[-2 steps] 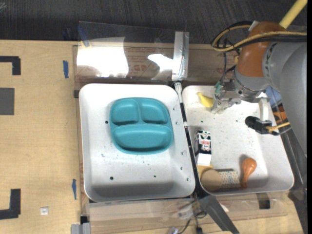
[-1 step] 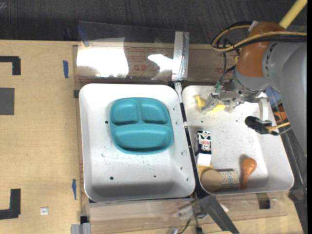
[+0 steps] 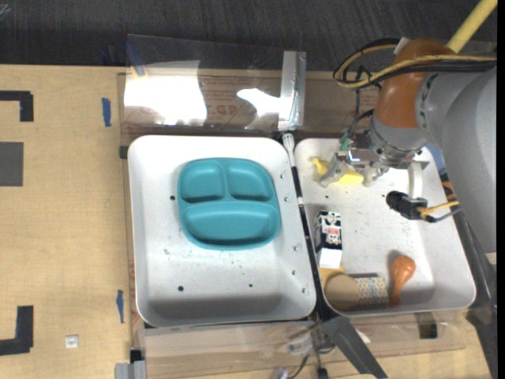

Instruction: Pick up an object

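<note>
Yellow object [image 3: 319, 166]: lies at about 11 o'clock in the right bin [image 3: 371, 231], close to the wall it shares with the left bin [image 3: 158, 279].
Gripper [image 3: 359, 163]: hangs low at the object's 3 o'clock, over its near end, perhaps touching it. From where I stand I cannot tell whether it is open or closed, or whether it has hold of anything.
Step, as I read it: closing in on the yellow object.
Doing it well: centre over the object's middle rather than its end, go straight down, and keep off the wall at 9 o'clock. A grip on the tip would likely slip.
Box [image 3: 330, 231]: black and white, at 6 o'clock from the object and clear of the approach.
Brush [image 3: 355, 289]: at the bin's 6 o'clock, with an orange thing [image 3: 401, 271] at its 2 o'clock.
Plate [image 3: 229, 201]: teal, in the left bin — out of the way.
</note>
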Tool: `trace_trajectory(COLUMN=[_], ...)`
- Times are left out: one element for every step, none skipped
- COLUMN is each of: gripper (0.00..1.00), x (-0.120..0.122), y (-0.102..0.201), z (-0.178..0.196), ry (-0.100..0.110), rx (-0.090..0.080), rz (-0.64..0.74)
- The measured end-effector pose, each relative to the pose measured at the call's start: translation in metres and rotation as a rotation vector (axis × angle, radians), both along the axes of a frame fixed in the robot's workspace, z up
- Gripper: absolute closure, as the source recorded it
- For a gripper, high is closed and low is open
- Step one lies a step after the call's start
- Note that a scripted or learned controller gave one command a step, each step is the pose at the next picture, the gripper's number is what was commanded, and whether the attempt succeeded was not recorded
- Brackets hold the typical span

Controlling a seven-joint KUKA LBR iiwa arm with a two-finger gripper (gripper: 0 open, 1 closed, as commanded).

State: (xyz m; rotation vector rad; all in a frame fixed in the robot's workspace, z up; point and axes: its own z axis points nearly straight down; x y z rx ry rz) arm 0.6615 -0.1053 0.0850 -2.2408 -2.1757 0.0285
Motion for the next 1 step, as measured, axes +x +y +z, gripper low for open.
trace_trajectory(gripper=[0.0], x=[0.0016], y=[0.0061], z=[0.0001], ry=[-0.008], rx=[0.0], rz=[0.083])
